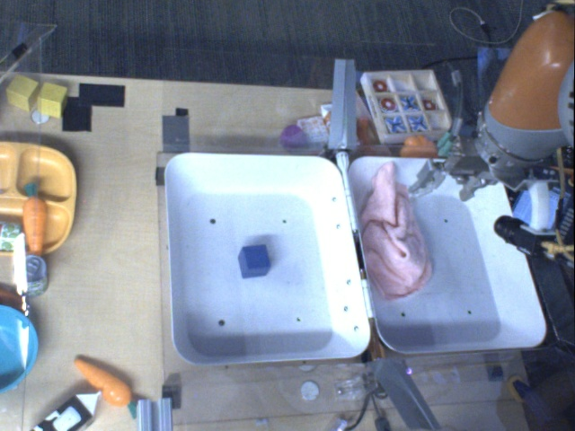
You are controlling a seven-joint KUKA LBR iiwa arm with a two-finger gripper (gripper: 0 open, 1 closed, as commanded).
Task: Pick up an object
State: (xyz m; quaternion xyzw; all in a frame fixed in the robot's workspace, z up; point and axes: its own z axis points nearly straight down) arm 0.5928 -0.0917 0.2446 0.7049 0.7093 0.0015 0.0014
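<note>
A: In the camera view, which way does the pink cloth (393, 236) run?

B: Its long axis runs far to near along the left side of the right bin (517, 326). The narrow end points toward the far wall, and the bunched, wider end lies near the bin's middle. It sits just beside the divider between the two bins.

A: And the left bin (193, 330)?

B: It holds one blue cube (255, 259), lying flat on the floor a little left of centre, well apart from the walls.

A: The end effector (446, 178)?

B: It is over the far part of the right bin, just right of the cloth's narrow end. Its fingers are spread wide, with nothing between them.

A: Anything else on the worktop (108, 232)?

B: A yellow tray (54, 173) at the left edge with a carrot (34, 225) on it, and a second carrot (106, 381) near the front left.
</note>
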